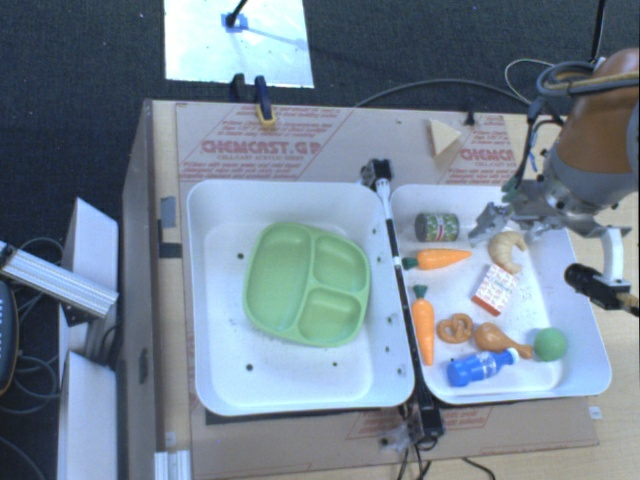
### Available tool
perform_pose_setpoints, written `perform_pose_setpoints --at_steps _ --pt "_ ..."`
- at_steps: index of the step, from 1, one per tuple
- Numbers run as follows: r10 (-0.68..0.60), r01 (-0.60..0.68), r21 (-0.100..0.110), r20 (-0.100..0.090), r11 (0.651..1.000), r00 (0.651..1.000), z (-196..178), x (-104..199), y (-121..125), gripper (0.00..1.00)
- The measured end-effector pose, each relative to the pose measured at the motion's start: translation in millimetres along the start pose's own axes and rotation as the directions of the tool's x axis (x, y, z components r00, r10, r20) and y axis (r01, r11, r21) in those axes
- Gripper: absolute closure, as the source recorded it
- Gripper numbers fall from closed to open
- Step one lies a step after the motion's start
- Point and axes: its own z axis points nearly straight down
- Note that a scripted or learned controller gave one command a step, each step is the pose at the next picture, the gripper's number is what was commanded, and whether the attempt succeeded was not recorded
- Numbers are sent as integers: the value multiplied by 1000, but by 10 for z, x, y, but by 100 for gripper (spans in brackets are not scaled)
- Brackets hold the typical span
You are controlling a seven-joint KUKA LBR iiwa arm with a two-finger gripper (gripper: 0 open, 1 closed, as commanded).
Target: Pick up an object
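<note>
tool (503, 220) over right bin (590, 368) | touching croissant (508, 248) | green tray (305, 283) left bin (215, 268)

bench (300, 133): brown board, red lettering | left white bin (215, 298) and right white bin (580, 368) side by side, touching | clamp (262, 100) at far edge | wedge-shaped piece (443, 136) near right bin
</note>
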Motion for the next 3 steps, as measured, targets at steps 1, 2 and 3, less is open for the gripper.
perform_pose_setpoints --at_steps 1,2,3 --pt "2 -2 -2 1 1000 1000 1111 -229 -12 0" --pt "5 -6 3 10 1000 1000 1193 133 399 0" --pt "8 -8 13 15 1000 1000 1219 181 493 0"
